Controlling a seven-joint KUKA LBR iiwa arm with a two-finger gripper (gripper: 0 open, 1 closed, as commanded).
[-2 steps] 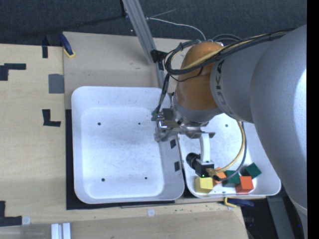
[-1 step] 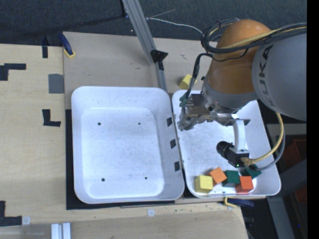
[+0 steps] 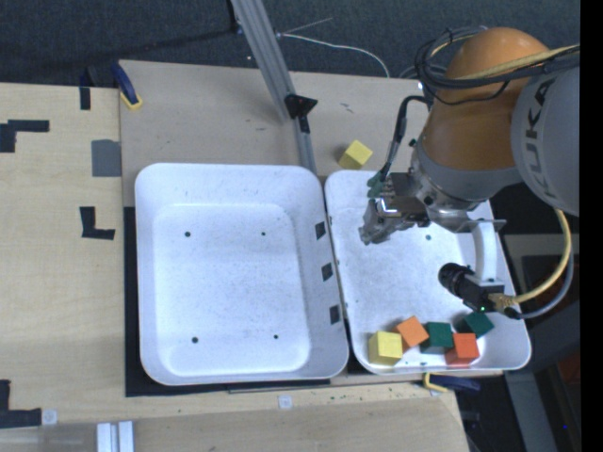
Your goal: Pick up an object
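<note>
My gripper (image 3: 377,226) hangs over the upper part of the right bin (image 3: 396,271), with nothing visible between its fingers. Several small blocks lie along that bin's near edge: a yellow block (image 3: 385,347), an orange block (image 3: 412,330), a dark green block (image 3: 439,335), a red-orange block (image 3: 464,347) and a second green block (image 3: 478,324). They are well below the gripper in the view and apart from it. Another yellow block (image 3: 357,153) rests on the bench just beyond the bin's far rim.
The left bin (image 3: 226,271) sits beside the right one. A grey metal bar (image 3: 273,64) slants down from the top to the bins' shared far corner. A black fitting with a green light (image 3: 466,285) hangs off the arm over the right bin.
</note>
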